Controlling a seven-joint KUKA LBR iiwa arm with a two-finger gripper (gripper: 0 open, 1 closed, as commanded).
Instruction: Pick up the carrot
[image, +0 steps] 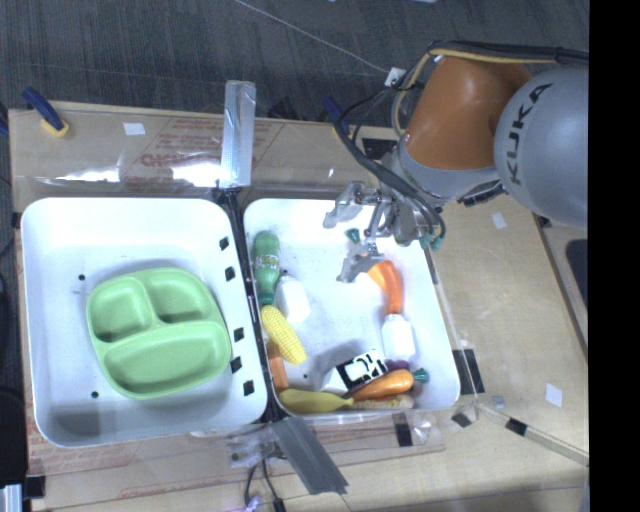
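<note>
In the right bin (330, 300), an orange carrot with a green tip (386, 383) lies along the front wall, beside a black-and-white box (362, 368). A second orange, carrot-like piece (390, 285) lies by the right wall, with a white piece (398, 338) just below it. My gripper (352, 240) hangs over the back right of this bin, open. Its nearer fingertip (354, 267) is just left of the upper end of that orange piece. Nothing sits between the fingers.
The right bin also holds a green bottle (266, 262), a corn cob (283, 334), a banana (312, 401), a small white object (295, 298) and an orange bit (277, 372). A green divided plate (157, 329) rests in the left bin (60, 240).
</note>
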